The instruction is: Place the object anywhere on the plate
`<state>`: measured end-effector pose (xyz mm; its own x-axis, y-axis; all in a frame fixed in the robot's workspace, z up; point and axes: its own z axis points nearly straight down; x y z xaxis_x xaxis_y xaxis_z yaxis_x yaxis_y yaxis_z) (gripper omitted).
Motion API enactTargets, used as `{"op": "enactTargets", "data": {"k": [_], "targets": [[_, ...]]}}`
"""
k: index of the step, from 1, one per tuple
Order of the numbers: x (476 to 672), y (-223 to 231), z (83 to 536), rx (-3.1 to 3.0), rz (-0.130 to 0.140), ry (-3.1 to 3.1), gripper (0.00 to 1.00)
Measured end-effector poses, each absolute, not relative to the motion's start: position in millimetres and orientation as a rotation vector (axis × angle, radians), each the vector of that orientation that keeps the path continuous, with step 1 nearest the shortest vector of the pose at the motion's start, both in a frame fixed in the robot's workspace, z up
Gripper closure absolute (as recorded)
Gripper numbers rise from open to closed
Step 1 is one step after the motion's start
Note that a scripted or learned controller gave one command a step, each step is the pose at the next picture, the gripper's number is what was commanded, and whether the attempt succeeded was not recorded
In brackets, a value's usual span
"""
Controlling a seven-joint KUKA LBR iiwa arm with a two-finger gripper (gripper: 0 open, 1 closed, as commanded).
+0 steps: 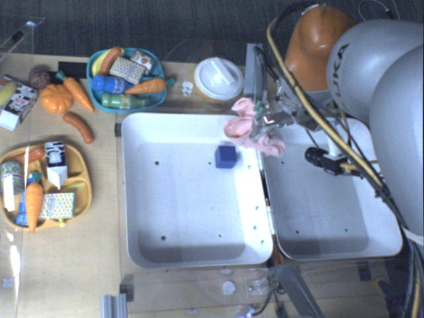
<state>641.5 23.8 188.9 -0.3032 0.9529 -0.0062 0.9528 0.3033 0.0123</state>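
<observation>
Pink soft cloth-like object (252,132) hangs bunched at the jaws (265,126), apparently pinched; limp, light, best held mid-fold; blue cube (226,156) lies in left bin (192,244).

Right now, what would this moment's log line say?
arm: over bins' shared edge | pink object: at gripper | blue cube: in left bin | jaws: unclear

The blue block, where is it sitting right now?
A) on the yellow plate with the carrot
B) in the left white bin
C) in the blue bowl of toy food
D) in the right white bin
B: the blue block rests on the floor of the left white bin, near its upper right part, beside the pink thing at the gripper.
</observation>
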Motion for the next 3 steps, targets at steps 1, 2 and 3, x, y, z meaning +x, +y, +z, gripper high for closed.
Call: {"op": "enactTargets", "data": {"k": [1,2,3], "targets": [[643.2,24,224,1.846,0.003,2.538,1.0],[608.2,54,222,1.304,0.003,2.857,1.0],[581.9,88,230,0.708,0.003,3.059,1.0]]}}
